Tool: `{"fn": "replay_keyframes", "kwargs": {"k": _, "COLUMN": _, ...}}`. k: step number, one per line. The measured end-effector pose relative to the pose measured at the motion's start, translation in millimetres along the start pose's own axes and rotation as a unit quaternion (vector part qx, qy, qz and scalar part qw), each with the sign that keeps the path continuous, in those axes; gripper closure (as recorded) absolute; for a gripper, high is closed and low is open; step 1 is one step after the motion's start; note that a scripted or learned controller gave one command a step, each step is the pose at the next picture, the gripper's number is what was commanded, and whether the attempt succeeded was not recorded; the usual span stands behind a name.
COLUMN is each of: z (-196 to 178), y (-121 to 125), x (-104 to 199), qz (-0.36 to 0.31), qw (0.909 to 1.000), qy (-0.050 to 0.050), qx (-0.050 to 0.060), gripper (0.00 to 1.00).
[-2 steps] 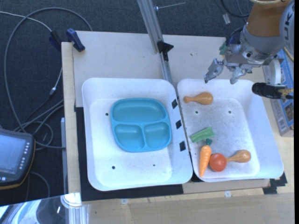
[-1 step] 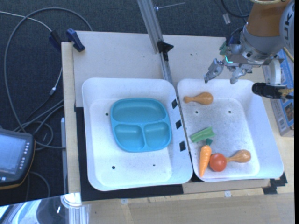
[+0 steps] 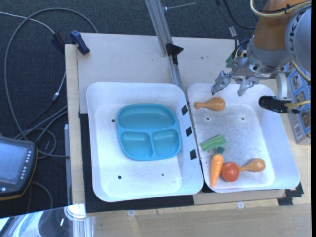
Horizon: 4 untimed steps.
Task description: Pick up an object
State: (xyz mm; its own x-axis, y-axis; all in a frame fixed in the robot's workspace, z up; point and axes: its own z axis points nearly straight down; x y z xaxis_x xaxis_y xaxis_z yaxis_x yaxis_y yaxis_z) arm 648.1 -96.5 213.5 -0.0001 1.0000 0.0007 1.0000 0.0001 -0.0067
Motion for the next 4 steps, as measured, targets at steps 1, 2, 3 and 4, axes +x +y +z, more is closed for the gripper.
{"fn": "replay_keyframes", "kwargs": {"k": 1, "z": 44.4, "y": -3.7, "x": 5.7, "qz": 0.0, "qw": 1.0, "qy": 0.0, "qx": 0.0, "gripper": 0.0}}
{"fn": "replay_keyframes", "kwargs": {"k": 2, "z": 92.5, "y": 4.1, "x": 2.5, "qz": 0.0, "qw": 1.0, "qy": 0.0, "qx": 0.0, "gripper": 0.0}}
{"fn": "replay_keyframes", "kwargs": {"k": 3, "z": 77.4, "y": 5.8, "x": 3.0, "qz": 0.0, "qw": 1.0, "qy": 0.0, "qx": -0.004, "gripper": 1.0}}
{"fn": "replay_keyframes", "kwargs": {"k": 4, "z": 33.0, "y": 5.2, "x": 3.9, "qz": 0.0, "qw": 1.0, "qy": -0.001, "qx": -0.007, "gripper": 1.0}}
